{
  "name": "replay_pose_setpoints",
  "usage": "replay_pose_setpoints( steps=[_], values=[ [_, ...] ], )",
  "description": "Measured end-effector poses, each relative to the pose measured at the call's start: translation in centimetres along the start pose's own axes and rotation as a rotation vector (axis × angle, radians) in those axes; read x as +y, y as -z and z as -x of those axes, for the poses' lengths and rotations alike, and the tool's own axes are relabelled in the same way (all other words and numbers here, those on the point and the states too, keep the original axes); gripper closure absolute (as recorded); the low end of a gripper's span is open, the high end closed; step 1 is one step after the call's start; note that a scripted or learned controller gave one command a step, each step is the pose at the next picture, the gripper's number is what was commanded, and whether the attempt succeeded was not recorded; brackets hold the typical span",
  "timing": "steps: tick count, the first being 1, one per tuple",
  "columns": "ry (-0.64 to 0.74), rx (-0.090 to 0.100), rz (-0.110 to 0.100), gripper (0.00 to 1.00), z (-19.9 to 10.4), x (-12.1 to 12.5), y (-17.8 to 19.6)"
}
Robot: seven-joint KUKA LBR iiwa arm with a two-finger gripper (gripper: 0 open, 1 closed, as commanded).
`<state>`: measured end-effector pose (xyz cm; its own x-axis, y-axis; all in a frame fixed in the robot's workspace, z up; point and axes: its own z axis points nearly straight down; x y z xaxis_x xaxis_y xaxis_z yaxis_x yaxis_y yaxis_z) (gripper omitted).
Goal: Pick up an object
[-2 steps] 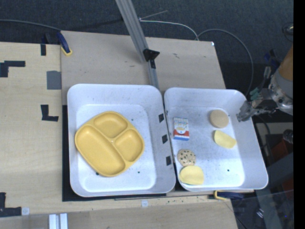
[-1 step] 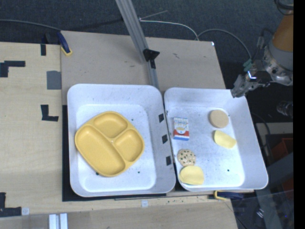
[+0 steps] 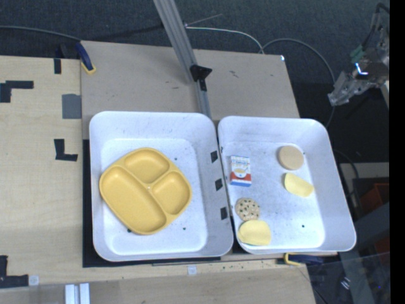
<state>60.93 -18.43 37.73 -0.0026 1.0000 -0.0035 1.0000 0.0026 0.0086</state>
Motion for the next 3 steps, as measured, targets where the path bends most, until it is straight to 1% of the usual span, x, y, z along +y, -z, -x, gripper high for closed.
replay_pose_setpoints(
  steps=[1, 2, 3],
  values=[
    [-0.002, 0.002, -0.009, 0.00, 0.0, -0.1, -0.5],
    [0.005, 0.006, -0.010, 0.00, -10.4, -8.0, -0.4],
    [0.003, 0.005, -0.011, 0.00, -15.3, -11.8, -0.4]
  ],
)
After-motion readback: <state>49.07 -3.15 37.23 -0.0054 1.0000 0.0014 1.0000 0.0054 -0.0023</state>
